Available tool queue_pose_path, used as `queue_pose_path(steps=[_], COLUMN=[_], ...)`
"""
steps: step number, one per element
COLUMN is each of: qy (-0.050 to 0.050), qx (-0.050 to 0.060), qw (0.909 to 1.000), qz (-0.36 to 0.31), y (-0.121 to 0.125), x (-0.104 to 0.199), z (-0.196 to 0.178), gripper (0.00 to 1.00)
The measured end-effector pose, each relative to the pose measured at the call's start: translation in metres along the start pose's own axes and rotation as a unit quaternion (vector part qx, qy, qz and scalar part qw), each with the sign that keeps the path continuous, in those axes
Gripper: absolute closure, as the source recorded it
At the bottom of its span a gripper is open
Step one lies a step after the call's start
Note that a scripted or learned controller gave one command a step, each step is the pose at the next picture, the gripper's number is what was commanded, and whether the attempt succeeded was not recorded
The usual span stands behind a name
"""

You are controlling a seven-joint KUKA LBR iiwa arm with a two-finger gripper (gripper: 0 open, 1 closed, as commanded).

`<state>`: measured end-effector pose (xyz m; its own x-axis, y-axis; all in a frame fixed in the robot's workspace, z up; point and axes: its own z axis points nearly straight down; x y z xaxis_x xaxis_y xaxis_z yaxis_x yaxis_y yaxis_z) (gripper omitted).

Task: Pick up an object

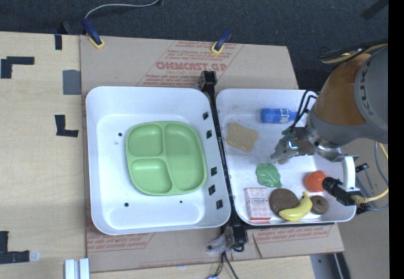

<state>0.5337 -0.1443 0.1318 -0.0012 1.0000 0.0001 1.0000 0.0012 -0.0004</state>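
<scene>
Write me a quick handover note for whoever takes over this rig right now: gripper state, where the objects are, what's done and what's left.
Gripper: hovering in the right bin, nothing visible between its fingers.
Right bin items: blue can at the back, tan sponge, green piece just below the gripper, orange ball, banana, brown round piece, small packet.
Left bin: green divided plate.
Done: arm is over the objects.
Left: grasp and lift one; the green piece looks nearest.
</scene>
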Motion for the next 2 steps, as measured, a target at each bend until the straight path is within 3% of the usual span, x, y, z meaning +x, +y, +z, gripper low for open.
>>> queue_pose_path(steps=[1, 2], qy=[0.000, -0.001], qx=[0.001, -0.001], qw=[1.0000, 1.0000], qz=[0.000, 0.001], y=[0.000, -0.023], x=[0.000, 0.031], z=[0.000, 0.046], gripper=[0.00, 0.00])
